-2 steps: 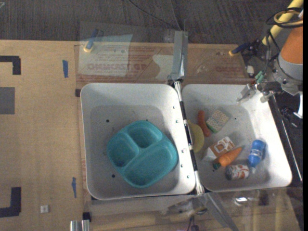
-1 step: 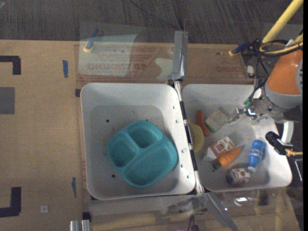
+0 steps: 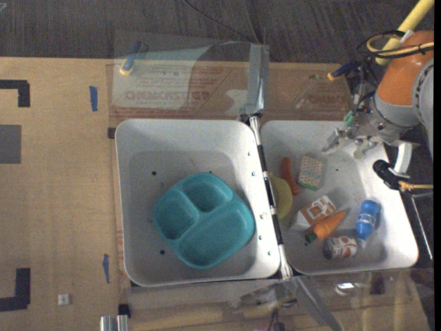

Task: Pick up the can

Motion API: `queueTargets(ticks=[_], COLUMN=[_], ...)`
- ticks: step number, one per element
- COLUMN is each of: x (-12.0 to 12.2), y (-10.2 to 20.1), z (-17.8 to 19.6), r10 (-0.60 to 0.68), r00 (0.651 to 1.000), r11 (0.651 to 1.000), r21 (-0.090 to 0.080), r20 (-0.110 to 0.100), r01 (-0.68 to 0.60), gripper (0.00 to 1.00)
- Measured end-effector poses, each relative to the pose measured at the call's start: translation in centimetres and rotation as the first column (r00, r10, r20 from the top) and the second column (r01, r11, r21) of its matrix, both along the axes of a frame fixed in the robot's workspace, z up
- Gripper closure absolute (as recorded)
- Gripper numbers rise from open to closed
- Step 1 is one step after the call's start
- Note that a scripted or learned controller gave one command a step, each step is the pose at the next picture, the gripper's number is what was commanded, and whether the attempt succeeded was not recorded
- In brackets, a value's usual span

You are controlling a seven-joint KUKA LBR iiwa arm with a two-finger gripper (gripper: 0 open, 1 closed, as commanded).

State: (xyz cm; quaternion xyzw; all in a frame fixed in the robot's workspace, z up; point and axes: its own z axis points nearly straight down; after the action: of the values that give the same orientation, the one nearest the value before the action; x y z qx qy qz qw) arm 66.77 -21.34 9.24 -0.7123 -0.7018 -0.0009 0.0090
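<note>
One can (image 3: pixel 341 247) lies on its side, long axis left-right, at lower right, well below the gripper (image 3: pixel 350 139); we cannot tell the gripper's state.

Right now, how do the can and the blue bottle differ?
The can is short, pale with red markings, and lies on its side; the blue bottle is longer, slimmer, blue with a white end, and lies at a slant. The can sits nearer the right bin's front wall; the bottle lies just behind it, toward the right wall. Both lie down in the right bin, away from the gripper.
</note>
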Motion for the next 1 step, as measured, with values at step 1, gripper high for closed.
queueTargets(ticks=[1], x=[-5.86], y=[3.69], z=[-0.53], r10=[-0.134], r00=[0.991], r11=[0.991], r21=[-0.014], r20=[0.016], r01=[0.134], gripper=[0.0])
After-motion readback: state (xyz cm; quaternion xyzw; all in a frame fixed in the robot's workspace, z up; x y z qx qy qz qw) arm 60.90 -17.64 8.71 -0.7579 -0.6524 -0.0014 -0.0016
